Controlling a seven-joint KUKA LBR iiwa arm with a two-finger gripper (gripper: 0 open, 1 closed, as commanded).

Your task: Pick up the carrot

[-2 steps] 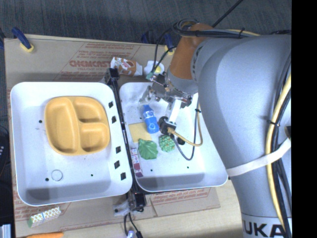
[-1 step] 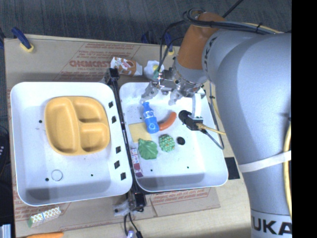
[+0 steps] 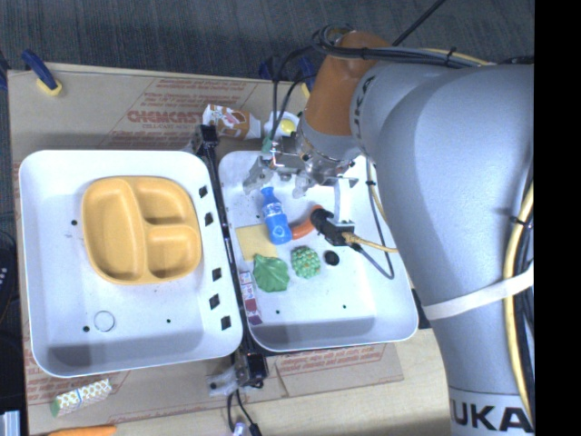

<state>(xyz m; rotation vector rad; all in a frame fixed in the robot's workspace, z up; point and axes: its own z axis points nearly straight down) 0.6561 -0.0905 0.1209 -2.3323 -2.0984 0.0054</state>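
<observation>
Small orange carrot (image 3: 303, 230) lay mid right-hand white bin (image 3: 359, 302), butting blue plastic bottle's (image 3: 274, 216) near end, long axis roughly left-right. End effector (image 3: 289, 180) hung over bottle, so carrot sat just nearward, bit right. Open or closed? Honestly couldn't tell.

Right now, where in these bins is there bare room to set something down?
Free: in the left bin, the near strip below the yellow tray; in the right bin, the near floor below the green leafy toy and green ball. Crowded: its middle, where blue bottle, carrot and pincer bunch together.
</observation>
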